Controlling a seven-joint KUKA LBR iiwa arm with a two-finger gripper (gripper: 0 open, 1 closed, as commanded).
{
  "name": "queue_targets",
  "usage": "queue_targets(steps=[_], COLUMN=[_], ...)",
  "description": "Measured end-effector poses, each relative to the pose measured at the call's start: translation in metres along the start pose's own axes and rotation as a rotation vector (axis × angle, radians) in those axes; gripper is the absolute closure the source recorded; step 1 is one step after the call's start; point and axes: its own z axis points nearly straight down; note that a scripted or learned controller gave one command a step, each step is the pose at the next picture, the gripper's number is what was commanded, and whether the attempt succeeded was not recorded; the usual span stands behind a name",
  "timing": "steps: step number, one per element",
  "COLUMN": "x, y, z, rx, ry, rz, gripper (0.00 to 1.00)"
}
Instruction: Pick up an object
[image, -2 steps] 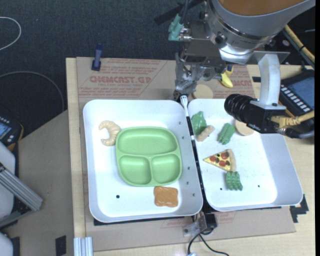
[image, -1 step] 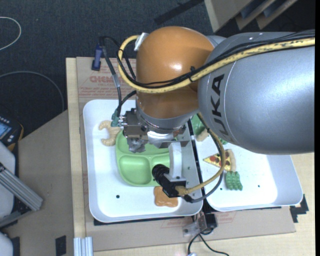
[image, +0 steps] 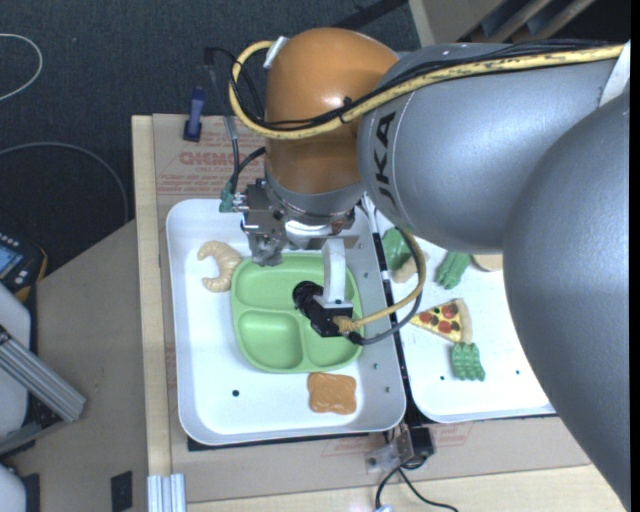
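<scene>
Gripper (image: 300, 262) sits low over the left white shallow plastic bin (image: 190, 330), above the upper part of the green divided plastic plate (image: 268, 335); can't tell from this angle what it's doing, wrist housing blocks the tips. No object visibly held. Candidate things in the left bin: tan curved croissant-shaped toy (image: 218, 264) at 10 o'clock from the plate, touching or just beside its rim; orange-brown flat toast-like piece (image: 332, 393) at 5 o'clock, just off the plate's lower edge. Right white bin (image: 500, 400) has a toy pizza slice (image: 442, 320), a small green leafy piece (image: 466, 361) below it at 5 o'clock, and green vegetable-like pieces (image: 455, 266) near the top. My read: the plate is nearest the gripper, looks light, stiff, slick plastic; flat and wide, so only a rim pinch works, and the divider ridge may be an option. Croissant probably light, rigid, curved — grab across the thick middle. Toast piece lies flat, likely hard to get under.
</scene>
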Motion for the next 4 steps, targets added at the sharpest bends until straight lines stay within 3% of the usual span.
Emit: queue_targets(steps=[1, 2, 3, 4], x=[0.011, 0.009, -0.003, 0.009], y=[-0.031, -0.060, 0.010, 0.065], z=[-0.131, -0.031, 0.045, -0.085], rx=[-0.014, 0.013, 0.006, -0.019], ry=[0.010, -0.002, -0.002, 0.008], rz=[-0.007, -0.003, 0.000, -0.005], gripper=[1.00, 1.00, 1.00, 1.00])
